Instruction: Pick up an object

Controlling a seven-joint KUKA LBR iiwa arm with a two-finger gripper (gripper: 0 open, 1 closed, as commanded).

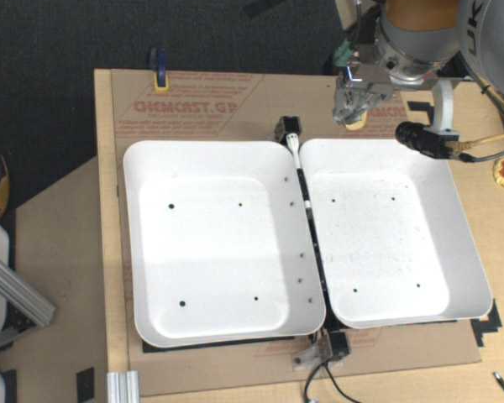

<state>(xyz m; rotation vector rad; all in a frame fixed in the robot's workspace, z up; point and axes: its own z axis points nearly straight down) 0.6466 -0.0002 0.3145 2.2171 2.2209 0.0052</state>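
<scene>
Gripper (353, 112) first: mine hangs in the upper right of the frame, above the far rim of the right bin (466, 242), just past that bin's upper left corner. Its metal fingers (346, 107) point down and sit close together, with a small tan object (355, 123) showing at their tips. That object looks pinched between them, though the tips are small and blurred, so I cannot tell how firmly it is caught. It sits over the brown board rather than over the white floor of either bin.

Above the gripper my wrist widens into a grey collar and the orange band (424, 2), which runs out of the top edge of the frame. A black cylindrical part (424, 139) juts out to the right of the gripper, over the upper edge of the right bin, with a thin cable trailing toward the right edge of the picture.

Both bins lie side by side on the worktop (109, 225), touching along a dark seam in the middle of the frame. The left bin (139, 242) shows four small dark dots on its floor; the right bin shows similar dots and faint speckling. A black clamp (287, 128) sits at the far end of the seam between them, and another fitting (329, 347) with a cable sits at the near end, at the bottom of the frame. A blue and yellow clip (159, 67) stands at the far edge of the board, in the upper left.
</scene>
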